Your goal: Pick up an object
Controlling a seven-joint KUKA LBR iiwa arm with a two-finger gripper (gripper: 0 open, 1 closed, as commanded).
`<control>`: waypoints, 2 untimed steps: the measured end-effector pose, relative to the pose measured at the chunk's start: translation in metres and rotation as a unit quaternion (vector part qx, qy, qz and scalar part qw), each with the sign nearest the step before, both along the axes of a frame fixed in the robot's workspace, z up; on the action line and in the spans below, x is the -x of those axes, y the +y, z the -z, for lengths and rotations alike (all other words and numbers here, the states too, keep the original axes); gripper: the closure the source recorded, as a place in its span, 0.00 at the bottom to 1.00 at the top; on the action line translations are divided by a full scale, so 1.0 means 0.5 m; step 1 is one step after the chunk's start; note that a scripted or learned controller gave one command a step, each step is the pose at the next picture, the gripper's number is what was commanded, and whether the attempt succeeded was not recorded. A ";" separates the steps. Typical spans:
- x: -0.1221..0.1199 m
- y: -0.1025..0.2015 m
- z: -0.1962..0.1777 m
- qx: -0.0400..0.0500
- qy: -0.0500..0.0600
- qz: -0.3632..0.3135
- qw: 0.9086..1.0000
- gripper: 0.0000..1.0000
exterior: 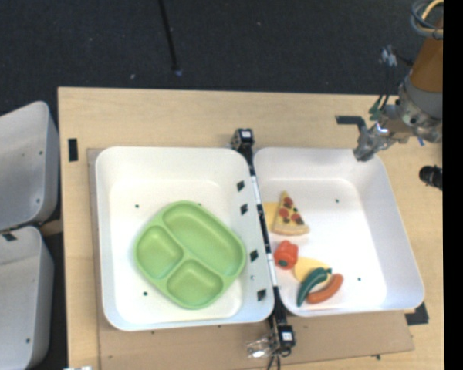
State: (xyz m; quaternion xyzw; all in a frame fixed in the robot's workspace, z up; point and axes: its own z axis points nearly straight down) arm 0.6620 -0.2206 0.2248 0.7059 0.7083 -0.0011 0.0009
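Green tray in left bin; toy food in right bin

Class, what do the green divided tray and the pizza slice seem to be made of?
Green divided tray: likely moulded plastic, smooth with a soft sheen and rounded compartment edges. Pizza slice: probably a plastic or rubber toy, with flat bright colours; too small to tell which.

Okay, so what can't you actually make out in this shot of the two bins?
- Arm: cut off by the camera view's right edge, so most of it is out of frame.
- Gripper: too small and blurred to judge its state, at the right bin's far rim.
- Yellow piece: partly covered by the green pepper and red tomato; identity unclear.
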 end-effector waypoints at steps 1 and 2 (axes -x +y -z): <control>0.042 0.093 -0.025 -0.001 0.000 0.000 1.000 1.00; 0.069 0.188 -0.006 -0.001 0.000 0.000 1.000 1.00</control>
